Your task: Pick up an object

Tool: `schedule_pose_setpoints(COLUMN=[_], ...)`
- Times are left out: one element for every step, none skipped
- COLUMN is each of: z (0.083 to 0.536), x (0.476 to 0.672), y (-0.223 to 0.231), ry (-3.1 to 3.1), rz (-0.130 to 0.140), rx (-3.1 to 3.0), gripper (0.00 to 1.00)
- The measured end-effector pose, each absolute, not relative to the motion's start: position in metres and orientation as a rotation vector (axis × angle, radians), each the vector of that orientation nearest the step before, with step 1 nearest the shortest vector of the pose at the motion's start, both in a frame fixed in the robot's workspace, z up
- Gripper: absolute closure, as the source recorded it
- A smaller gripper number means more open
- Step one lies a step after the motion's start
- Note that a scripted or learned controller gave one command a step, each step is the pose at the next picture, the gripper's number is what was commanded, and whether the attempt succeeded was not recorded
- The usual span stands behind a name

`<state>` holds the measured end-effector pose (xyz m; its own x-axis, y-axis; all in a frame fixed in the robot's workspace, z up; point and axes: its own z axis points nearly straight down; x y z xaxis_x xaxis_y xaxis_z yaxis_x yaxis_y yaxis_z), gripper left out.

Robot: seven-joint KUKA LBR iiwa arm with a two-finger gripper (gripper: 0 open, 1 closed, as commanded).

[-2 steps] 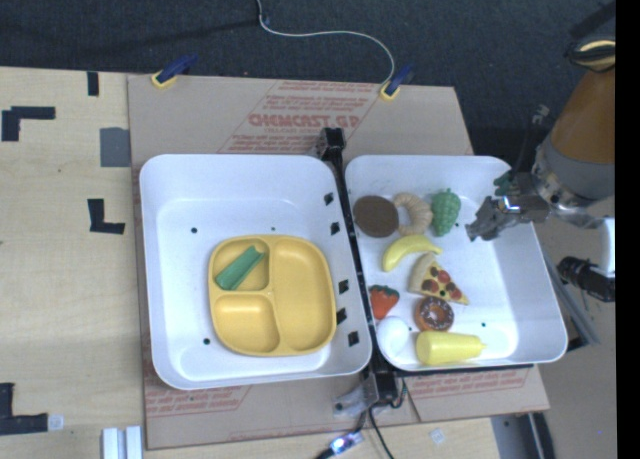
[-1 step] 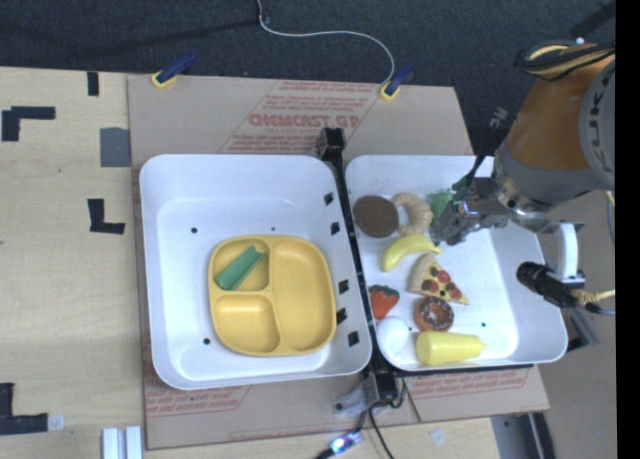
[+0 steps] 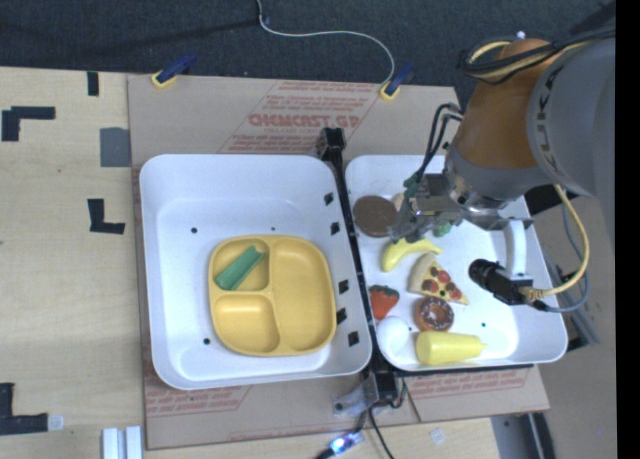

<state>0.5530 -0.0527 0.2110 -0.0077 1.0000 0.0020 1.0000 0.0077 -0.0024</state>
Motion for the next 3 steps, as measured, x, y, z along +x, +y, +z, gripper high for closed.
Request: schedule_pose_setpoints(z=[0.207,0.212,0.214], x=[0.558,0.559,0.564], y=[0.008,0.069,0.083], ry=[-2.228,-2.229,-2.224], rz=[0.001,0.0,0.002], rx=[-2.21,-2.21,-2.216], gripper=[1.0,1.0,1.0])
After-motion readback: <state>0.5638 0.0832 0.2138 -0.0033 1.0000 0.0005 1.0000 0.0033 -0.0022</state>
